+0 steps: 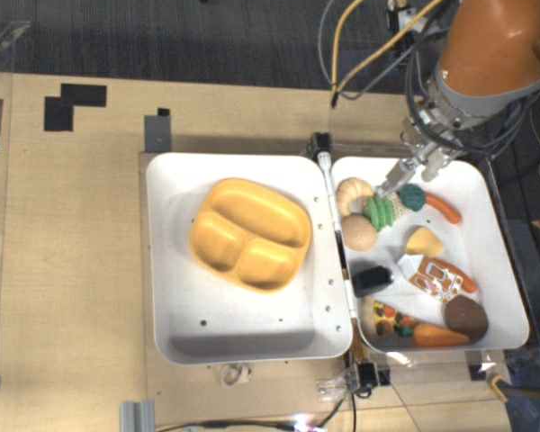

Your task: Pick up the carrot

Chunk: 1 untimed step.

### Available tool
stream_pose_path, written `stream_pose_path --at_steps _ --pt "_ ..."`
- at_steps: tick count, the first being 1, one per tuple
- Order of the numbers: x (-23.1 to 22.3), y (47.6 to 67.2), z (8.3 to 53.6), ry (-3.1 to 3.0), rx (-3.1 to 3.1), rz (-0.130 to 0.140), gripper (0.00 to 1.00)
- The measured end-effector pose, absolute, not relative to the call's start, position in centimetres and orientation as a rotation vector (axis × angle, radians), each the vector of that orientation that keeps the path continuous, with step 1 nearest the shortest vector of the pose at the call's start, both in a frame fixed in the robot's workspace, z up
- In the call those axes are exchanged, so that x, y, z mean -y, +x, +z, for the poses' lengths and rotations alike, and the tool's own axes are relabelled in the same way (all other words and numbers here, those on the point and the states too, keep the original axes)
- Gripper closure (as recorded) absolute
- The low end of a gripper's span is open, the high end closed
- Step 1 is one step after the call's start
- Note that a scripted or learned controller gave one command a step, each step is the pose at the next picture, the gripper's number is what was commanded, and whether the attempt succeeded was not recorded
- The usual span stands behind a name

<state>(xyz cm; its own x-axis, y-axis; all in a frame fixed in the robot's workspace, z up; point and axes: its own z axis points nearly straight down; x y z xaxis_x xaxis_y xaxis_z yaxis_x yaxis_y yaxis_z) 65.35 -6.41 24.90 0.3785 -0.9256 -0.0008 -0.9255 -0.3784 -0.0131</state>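
The carrot (435,336), an orange tapered piece, lies along the near edge of the right bin (499,241), next to a brown rounded piece (465,315). My gripper (398,180) hangs over the far left part of that bin, well away from the carrot. Its tip is just above a green ribbed piece (379,211) and beside a dark teal piece (412,196). Nothing shows in its grasp.
The right bin also holds a red-orange sausage shape (444,209), two beige rounded pieces (355,192), a yellow wedge (423,240), a black block (371,278) and a printed packet (441,278). A large yellow pepper-like object (249,232) fills the middle of the left bin (175,313).
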Motion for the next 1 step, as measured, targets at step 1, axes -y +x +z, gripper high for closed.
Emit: stream_pose_path --at_steps 1 --pt "6.45 60.47 30.08 -2.762 -1.478 -0.012 0.00"
